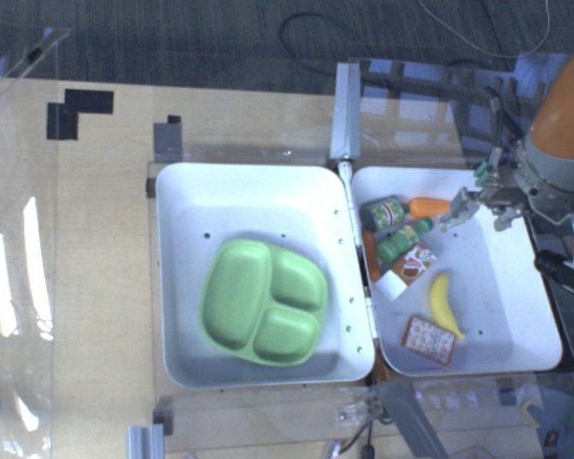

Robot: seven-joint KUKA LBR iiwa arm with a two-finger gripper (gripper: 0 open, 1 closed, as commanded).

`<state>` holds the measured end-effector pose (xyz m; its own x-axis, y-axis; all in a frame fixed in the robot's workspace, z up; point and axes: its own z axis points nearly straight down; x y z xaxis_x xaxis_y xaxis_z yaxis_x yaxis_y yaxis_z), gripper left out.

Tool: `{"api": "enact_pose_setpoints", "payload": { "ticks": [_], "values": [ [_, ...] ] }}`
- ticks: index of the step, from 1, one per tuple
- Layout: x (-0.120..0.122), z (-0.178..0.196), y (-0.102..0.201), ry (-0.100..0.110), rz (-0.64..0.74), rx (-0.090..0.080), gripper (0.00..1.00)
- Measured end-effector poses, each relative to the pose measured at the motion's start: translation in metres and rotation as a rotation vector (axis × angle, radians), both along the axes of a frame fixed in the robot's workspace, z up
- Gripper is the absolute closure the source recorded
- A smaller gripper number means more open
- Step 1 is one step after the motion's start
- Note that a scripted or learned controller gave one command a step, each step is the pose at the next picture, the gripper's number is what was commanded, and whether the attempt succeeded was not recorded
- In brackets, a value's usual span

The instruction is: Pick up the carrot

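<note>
1. We see the carrot (429, 207) lying at the far edge of the right bin (502, 285), toward its far left corner, just beside a green-labelled can (386, 212).
2. We place the gripper (474, 197) over the far edge of the same bin, just right of the carrot; its fingers are spread, with nothing between them.
3. Along that bin's left edge we note a green bottle (402, 242) and a small carton (407, 269); a banana (445, 304) and a red packet (430, 339) lie toward the near edge.
4. The left bin (187, 218) carries a green divided plate (264, 301), set toward its near edge.
</note>
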<state>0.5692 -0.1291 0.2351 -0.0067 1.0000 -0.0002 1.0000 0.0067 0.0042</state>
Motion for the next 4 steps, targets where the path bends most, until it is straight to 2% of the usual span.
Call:
{"api": "enact_pose_setpoints", "payload": {
  "ticks": [1, 2, 3, 4],
  "values": [
    [0.045, -0.026, 0.003, -0.002, 0.355, -0.003, 0.0],
    [0.084, -0.118, -0.005, -0.003, 0.509, -0.003, 0.0],
    [0.101, -0.142, -0.023, 0.009, 0.458, 0.005, 0.0],
    [0.103, -0.132, -0.024, -0.001, 0.463, -0.005, 1.0]
  ]
}}
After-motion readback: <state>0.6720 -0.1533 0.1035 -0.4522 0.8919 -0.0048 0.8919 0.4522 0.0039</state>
